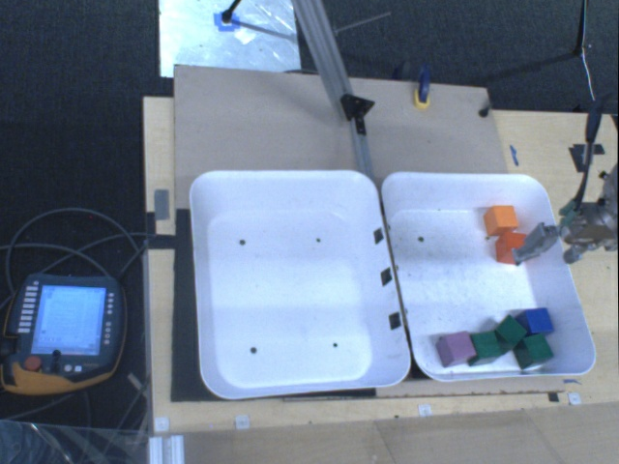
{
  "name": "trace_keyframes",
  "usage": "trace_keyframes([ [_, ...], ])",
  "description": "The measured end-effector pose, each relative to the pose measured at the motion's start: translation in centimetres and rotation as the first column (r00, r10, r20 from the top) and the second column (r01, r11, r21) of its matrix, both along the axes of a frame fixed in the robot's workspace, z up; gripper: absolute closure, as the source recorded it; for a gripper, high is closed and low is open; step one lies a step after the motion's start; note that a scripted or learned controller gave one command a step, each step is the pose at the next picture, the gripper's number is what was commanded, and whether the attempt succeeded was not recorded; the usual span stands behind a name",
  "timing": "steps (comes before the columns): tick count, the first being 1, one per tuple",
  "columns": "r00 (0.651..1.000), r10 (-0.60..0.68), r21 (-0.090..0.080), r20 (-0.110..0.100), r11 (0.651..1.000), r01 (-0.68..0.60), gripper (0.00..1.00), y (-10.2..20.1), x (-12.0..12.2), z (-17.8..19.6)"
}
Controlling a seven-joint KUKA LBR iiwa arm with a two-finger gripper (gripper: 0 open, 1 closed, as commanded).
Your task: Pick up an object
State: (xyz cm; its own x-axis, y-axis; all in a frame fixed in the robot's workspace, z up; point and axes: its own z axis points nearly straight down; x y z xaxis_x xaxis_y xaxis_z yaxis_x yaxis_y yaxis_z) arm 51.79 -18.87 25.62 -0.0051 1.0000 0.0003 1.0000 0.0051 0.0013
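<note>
The right bin (426,259) holds two orange blocks, one (500,219) at the back and a darker one (508,248) just in front of it. A purple block (453,348), two green blocks (488,345) (532,353) and a blue block (535,321) cluster in its front right corner. My gripper (558,247) reaches in over the bin's right rim, open. Its left finger (535,243) lies right beside the darker orange block. Nothing sits between the fingers.
The left bin (290,278) stands beside the right one, with black clips (386,276) along the shared rim. A metal pole (329,56) slants over the back of the bench. A teach pendant (63,332) lies at the far left.
</note>
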Motion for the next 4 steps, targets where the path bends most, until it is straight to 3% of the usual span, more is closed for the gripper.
trace_keyframes([
  [1, 1.0, -0.001, 0.0, 0.001, 1.0, 0.001, 0.0, 0.0, 0.0, 0.0],
  [4, 1.0, -0.003, 0.001, -0.006, 1.0, 0.003, 0.0, 0.4, 1.6, -15.7],
])
